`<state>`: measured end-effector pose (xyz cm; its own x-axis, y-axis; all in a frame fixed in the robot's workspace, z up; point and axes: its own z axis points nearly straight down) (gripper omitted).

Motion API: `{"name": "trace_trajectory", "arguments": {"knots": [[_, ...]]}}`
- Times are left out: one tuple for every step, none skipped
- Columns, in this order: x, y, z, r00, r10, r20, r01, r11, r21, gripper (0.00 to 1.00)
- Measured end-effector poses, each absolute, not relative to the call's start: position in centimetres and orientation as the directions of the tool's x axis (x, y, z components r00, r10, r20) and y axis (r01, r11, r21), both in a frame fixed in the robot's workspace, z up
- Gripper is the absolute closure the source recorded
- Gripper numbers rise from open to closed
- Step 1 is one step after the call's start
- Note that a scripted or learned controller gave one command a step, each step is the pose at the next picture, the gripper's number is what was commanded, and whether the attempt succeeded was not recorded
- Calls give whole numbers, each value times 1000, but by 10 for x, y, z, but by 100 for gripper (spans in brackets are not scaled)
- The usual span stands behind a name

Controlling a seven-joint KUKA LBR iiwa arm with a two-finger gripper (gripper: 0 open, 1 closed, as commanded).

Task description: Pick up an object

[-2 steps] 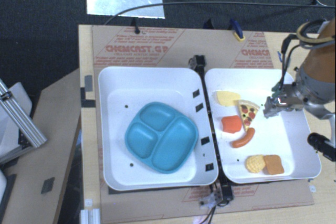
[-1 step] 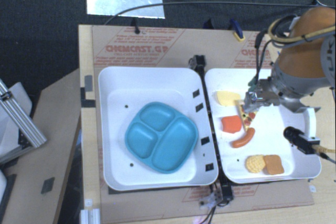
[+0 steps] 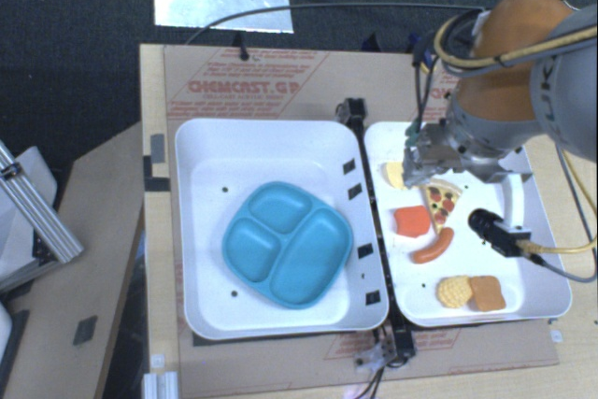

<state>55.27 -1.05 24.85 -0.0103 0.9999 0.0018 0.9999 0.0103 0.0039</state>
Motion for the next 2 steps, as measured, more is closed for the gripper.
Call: {"name": "trace_trajectory", "arguments": {"knots": [[582,34,247,-10,1000,1,1000,10,4,100],[604,76,235,-9,1000,1,1000,9,3,100]]}}
